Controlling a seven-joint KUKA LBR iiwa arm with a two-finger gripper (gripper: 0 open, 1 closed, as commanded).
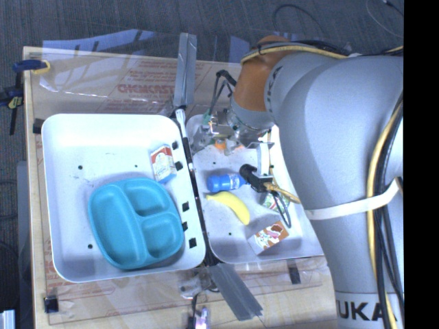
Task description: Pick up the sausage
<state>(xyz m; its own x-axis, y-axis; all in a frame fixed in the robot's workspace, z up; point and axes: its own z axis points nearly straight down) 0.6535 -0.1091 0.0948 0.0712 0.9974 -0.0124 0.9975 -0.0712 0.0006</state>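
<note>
On the left, the white bin carries a blue tray and a small carton. In the right bin lie a blue bottle, a banana and a packet. My claw hangs low at that bin's far end; its state I cannot tell, the sausage I cannot recognize surely, so I judge the picking not yet done.

Bright even light – glare on white bins, soft shadows, perhaps slight blur.

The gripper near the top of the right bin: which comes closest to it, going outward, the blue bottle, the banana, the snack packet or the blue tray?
From the gripper outward:
1. Blue bottle, right bin, just below it.
2. Banana, right bin, below the bottle.
3. Snack packet, right bin's lower corner, and blue tray, left bin: too close to call.
</note>
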